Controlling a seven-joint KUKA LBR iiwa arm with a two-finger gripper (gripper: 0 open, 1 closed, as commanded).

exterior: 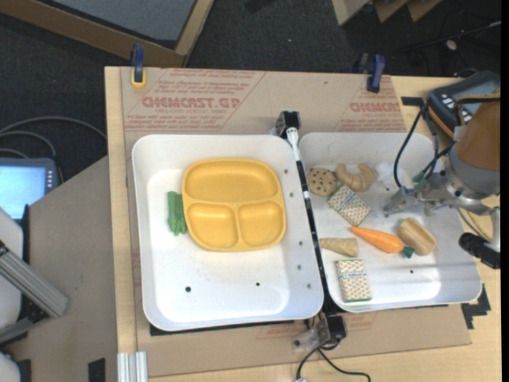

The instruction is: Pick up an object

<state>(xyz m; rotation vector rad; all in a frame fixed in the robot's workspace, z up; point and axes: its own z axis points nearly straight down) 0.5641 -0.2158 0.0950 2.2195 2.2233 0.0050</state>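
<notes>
Looking down on the tabletop [238,348], we see two white bins side by side. The right bin [413,289] holds the loose items. A carrot [379,239] lies near its middle, orange with a small green stub at one end; its long axis runs from upper left to lower right, the green end toward the right. Just right of it sits a tan bread roll [417,235], tilted the same way and touching or nearly touching the carrot's green end. A pale wedge [337,247] lies just left of the carrot, pointing left. Above these are a speckled cookie [322,181], a beige curved piece [355,177], perhaps a croissant, and a small patterned box [349,205] set at a slant. A second patterned box [353,281] lies near the front wall, its long axis running front to back.

The left bin [159,277] holds a yellow three-part tray [234,204] with a green pod [176,212] along its left side, long axis front to back.

Our pincer [398,205] hangs low over the right bin, above the roll; we cannot tell how its fingers stand, and nothing shows between them.

Red print on the brown sheet reads "CHEMCAST G.P"; the smaller lines are too small to read.
</notes>
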